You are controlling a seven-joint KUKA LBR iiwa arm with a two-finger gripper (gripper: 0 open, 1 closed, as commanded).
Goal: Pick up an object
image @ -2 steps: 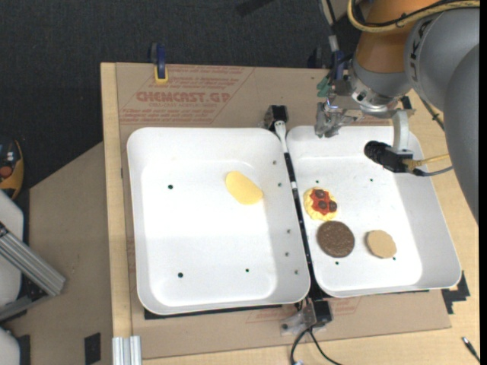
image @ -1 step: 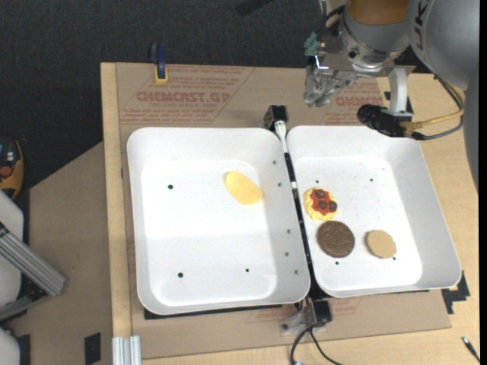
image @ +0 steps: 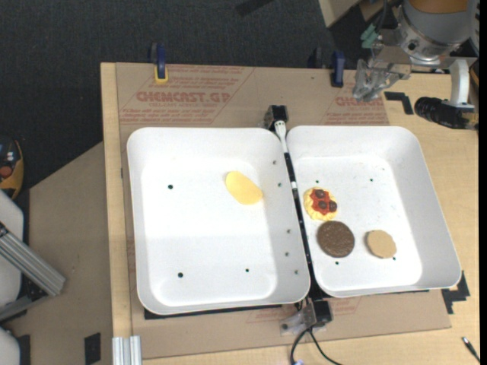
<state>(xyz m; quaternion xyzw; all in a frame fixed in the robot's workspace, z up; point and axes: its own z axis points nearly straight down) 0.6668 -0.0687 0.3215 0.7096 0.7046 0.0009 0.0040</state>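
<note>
Nearest the camera, a dark cable connector [image: 316, 314] is seen at the front edge of the bench, where the two white bins meet. Both bins are set side by side on a brown board [image: 228, 90] printed with red lettering, which is held at its far edge by two clamps [image: 159, 61].

One pale yellow oval piece [image: 243, 188] is found in the left bin [image: 152, 280], lying flat in the far right part of the floor, near the dividing wall but apart from it.

Three flat round pieces are held in the right bin [image: 434, 226], all in its near left half. A small pizza-like disc [image: 319, 203] with red and dark topping is placed close to the dividing wall. Just in front of it, and close enough that touching cannot be ruled out, a dark brown cookie [image: 335, 239] is laid. A tan cookie [image: 380, 244] is set to the right of the brown one, near it but apart.

The gripper [image: 370, 87] is carried well above and beyond the far rim of the right bin, over the board, away from every piece. Its metal fingers are pointed downward; nothing is seen between them, and how far apart they stand cannot be told.
</note>
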